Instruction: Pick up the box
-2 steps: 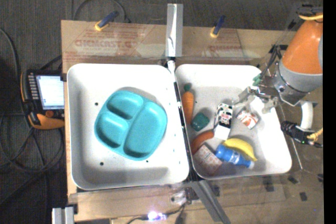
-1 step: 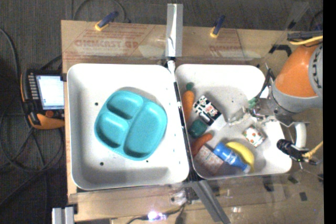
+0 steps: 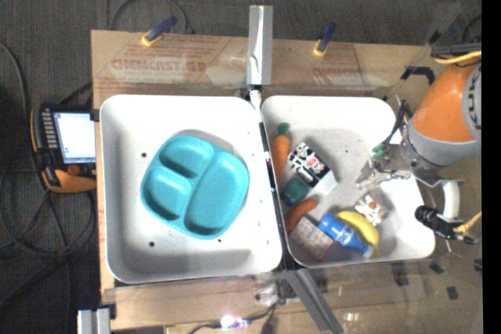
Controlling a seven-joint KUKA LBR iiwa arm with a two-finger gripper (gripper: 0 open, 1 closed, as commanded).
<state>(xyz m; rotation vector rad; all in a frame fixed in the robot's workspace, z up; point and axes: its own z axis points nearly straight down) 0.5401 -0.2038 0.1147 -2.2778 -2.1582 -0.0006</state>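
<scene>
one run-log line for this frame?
task: pick up box | gripper: over right bin | box: lying in right bin, apart from gripper | status: not picked

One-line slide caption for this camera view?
Pincer hovers over right bin, beside the cow-print box; left bin holds a teal tray.

The arm (image 3: 448, 117) is cut off at the right, so only its orange band and grey wrist show. The end effector (image 3: 385, 168) is too small and cluttered to tell how its fingers stand. In the right bin (image 3: 376, 109) the items pile up: the blue bottle (image 3: 343, 234) covers part of the banana (image 3: 362, 229) (its label is unreadable). The surface (image 3: 196, 62) carries blurred red print.
</scene>
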